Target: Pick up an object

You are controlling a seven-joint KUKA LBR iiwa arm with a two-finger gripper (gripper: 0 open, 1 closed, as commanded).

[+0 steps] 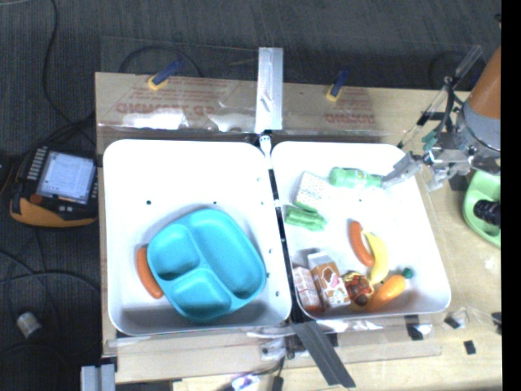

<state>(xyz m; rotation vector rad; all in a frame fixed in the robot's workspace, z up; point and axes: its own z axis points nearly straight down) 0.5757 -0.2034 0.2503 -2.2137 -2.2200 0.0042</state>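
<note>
Toy food sat in the right bin's [435,251] near corner: a carrot [387,289], a banana [375,256] and small boxes [319,283]. Farther back lay a green bottle [355,177]. Just to its right, the gripper [404,169] hung over the bin's far right edge, and I could not tell whether it was open. A blue tray [209,263] lay in the left bin [130,169].

The arm [487,96] reaches in over the right bin's [423,218] far right corner, orange band uppermost, wrist tilted down and leftward, the gripper [400,172] poised just inside the bin's rim.
</note>
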